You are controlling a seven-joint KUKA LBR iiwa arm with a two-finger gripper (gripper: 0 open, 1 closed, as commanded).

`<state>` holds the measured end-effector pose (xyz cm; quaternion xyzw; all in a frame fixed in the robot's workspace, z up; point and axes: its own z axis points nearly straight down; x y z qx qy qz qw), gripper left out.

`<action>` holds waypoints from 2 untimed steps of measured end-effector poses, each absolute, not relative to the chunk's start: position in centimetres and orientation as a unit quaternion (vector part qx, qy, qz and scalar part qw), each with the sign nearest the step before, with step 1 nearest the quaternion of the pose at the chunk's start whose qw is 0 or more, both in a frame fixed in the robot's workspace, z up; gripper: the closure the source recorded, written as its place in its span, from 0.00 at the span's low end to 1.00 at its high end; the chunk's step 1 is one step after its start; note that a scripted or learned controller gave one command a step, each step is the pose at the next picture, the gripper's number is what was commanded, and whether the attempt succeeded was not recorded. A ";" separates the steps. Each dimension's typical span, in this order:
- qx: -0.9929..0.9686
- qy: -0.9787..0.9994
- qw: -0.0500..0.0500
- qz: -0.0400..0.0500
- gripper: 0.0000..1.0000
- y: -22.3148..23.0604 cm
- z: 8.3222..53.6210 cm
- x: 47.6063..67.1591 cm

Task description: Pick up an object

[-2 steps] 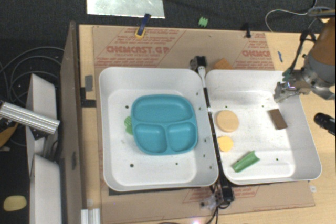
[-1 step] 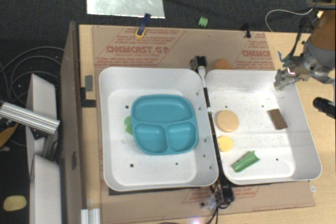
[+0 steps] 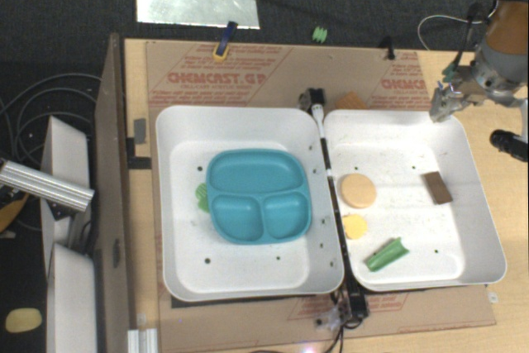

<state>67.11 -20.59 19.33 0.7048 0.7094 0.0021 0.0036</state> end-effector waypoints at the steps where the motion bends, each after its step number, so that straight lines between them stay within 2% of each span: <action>1: 0.705 0.709 0.002 0.001 0.00 -20.6 19.2 66.9; 2: 0.707 0.707 -0.002 -0.001 0.00 -20.6 12.4 61.7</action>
